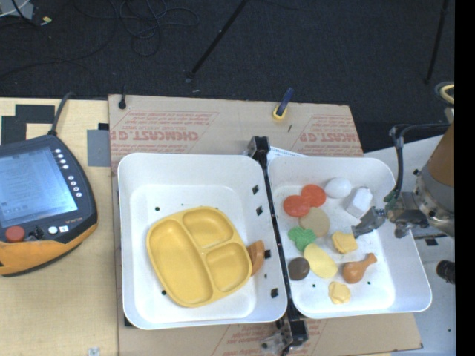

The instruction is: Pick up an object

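Note:
The right bin (404,288) holds several toy foods: two red rounds (304,201), a white egg (338,188), a pale white piece (361,199), a tan disc (315,222), a green piece (301,237), a yellow lump (320,261), a brown ball (298,268), a yellow wedge (344,242), a brown drumstick (358,267) and a small yellow bit (339,293). My gripper (367,224) reaches in from the right. It hangs low over the bin between the pale white piece and the yellow wedge. Nothing is seen held in it.
The left bin (141,176) holds a yellow divided plate (197,254) with an orange-brown piece (257,256) at its right side. A tablet-like pendant (41,195) lies on the bench at the far left. A black clip (259,147) sits where the bins meet.

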You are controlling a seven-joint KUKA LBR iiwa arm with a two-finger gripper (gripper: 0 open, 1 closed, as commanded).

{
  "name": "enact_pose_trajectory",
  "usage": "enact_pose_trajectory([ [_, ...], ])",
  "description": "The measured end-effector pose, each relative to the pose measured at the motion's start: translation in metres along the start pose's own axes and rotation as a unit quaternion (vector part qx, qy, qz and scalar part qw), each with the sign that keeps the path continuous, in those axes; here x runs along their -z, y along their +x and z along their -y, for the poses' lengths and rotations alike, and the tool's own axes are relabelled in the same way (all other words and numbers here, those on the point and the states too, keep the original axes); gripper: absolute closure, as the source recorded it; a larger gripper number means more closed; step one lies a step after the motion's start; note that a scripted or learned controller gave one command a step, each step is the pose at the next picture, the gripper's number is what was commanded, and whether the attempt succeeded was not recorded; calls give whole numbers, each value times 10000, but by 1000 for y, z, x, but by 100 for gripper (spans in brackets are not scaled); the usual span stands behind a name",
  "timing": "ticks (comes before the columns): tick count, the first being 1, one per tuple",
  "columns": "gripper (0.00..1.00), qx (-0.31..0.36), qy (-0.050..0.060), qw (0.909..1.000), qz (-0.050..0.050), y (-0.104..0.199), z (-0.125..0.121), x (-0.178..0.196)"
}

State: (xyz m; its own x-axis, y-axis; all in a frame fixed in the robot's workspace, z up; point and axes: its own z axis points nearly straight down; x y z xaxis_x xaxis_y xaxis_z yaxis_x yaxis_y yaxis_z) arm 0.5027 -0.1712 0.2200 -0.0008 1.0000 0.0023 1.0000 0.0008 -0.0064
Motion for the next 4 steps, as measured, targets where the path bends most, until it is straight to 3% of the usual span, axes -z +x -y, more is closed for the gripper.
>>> enact_pose_trajectory([
  [1, 0, -5, -26, 10000, 15, 53, 22, -115],
  [2, 0, -19, -83, 10000, 42, 0, 26, 67],
  [3, 100, -14, 18, 10000, 0, 2, 28, 67],
  [4, 100, 33, -92, 10000, 20, 92, 9, 280],
])
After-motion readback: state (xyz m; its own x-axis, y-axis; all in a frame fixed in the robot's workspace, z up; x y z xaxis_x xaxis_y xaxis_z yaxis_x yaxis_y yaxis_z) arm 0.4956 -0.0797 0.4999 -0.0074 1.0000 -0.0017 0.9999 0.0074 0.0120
